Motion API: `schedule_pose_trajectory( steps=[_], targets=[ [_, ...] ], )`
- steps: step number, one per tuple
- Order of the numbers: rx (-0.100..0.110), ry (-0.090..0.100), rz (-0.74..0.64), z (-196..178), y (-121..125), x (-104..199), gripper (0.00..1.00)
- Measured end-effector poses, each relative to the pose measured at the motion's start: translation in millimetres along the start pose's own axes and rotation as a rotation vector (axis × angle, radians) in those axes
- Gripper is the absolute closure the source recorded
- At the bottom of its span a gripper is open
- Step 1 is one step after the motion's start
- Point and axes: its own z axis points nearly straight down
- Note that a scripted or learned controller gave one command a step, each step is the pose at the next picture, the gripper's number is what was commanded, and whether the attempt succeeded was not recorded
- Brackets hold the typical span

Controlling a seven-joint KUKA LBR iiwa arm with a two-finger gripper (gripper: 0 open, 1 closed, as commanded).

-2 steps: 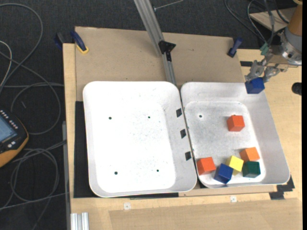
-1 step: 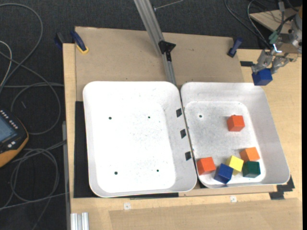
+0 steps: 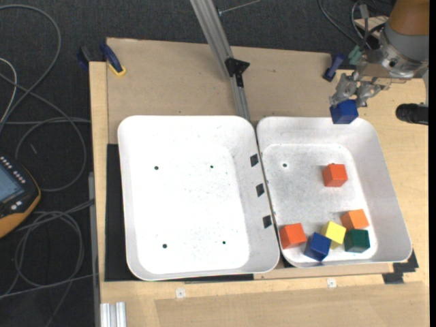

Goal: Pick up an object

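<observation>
Upper right: gripper (image 3: 355, 95) closed on a blue cube (image 3: 344, 112) above the right bin (image 3: 381, 157). Arm (image 3: 409, 19) cropped by the frame edge. Lower right, a second blue cube (image 3: 317, 246) overlaps the bin's rim.

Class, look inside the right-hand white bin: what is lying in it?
Inside the right bin: two orange cubes, a darker orange one, yellow cube, green cube, blue cube. Nothing looks covered.

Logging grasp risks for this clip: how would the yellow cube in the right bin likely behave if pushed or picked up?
The yellow cube looks rigid with flat faces, so it would probably slide, not roll. It sits tight against the blue cube and green cube, so pushing would likely shift them too.
</observation>
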Motion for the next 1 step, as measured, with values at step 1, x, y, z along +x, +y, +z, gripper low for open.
schedule_pose_trajectory(
  steps=[1],
  targets=[
    [0.001,0.0,0.0,15.6,4.3,53.1,1.0]
  ],
)
